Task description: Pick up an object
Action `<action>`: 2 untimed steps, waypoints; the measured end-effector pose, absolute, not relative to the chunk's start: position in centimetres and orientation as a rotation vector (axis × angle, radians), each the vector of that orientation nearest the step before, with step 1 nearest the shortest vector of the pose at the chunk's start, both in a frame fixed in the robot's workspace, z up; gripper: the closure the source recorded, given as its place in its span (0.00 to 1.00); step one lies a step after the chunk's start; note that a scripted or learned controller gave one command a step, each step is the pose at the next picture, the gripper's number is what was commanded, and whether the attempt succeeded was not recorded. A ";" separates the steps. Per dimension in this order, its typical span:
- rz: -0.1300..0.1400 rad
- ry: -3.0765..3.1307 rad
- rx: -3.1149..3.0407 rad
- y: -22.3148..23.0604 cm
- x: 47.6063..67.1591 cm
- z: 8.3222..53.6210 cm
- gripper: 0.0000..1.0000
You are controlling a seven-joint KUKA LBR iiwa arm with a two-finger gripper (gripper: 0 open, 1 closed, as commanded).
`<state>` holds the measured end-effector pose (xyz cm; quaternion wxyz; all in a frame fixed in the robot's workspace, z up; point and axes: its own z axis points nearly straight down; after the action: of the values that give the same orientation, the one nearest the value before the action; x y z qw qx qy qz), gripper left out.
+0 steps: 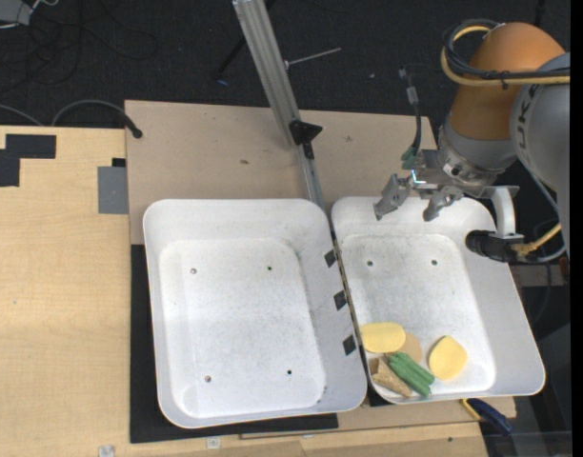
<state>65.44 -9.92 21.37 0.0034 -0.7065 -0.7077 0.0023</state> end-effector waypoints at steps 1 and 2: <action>0.003 -2.223 -2.216 -9.9 65.5 21.7 0.00; 0.008 -2.218 -2.217 -10.5 65.3 17.1 0.00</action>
<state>65.28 -10.54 17.06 0.0027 -0.7070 -0.7072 0.0025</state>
